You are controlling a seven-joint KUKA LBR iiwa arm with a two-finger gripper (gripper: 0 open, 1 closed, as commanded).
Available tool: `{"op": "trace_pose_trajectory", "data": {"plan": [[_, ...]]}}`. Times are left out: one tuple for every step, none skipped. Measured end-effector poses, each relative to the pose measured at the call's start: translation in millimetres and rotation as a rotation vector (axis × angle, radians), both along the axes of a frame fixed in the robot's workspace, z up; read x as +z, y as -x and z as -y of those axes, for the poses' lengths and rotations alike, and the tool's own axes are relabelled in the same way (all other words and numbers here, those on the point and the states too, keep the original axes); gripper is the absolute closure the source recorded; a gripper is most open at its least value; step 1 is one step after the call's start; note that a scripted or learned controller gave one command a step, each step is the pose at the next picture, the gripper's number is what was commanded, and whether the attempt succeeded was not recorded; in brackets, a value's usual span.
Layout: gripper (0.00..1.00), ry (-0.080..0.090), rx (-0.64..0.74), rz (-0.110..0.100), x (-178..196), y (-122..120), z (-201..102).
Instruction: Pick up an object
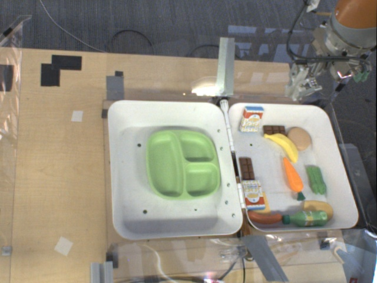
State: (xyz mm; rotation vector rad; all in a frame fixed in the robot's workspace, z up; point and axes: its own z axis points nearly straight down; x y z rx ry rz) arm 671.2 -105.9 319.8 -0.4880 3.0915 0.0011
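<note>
Claw (304,85) fingers cannot be told apart or together; it is seen above the right bin's (336,135) far edge. Toy food is laid inside: bottle (305,219) nearest, then carrot (293,175), banana (284,145), carton (251,118) farthest.

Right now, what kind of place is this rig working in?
Likely a robotics lab pick-and-place bench: two white bins on a wooden table, toy food like a banana, grey carpet and cables.
</note>
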Motion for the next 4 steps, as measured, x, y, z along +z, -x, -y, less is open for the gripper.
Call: {"op": "trace_pose_trajectory", "data": {"plan": [[1.00,-0.001,0.032,-0.006,-73.8,1.4,-73.7],[1.00,-0.003,0.031,0.003,-38.0,1.2,-176.4],[1.00,-0.003,0.025,0.014,-24.4,-1.3,-172.6],[1.00,-0.006,0.025,0.026,-10.3,-3.3,-173.5]]}}
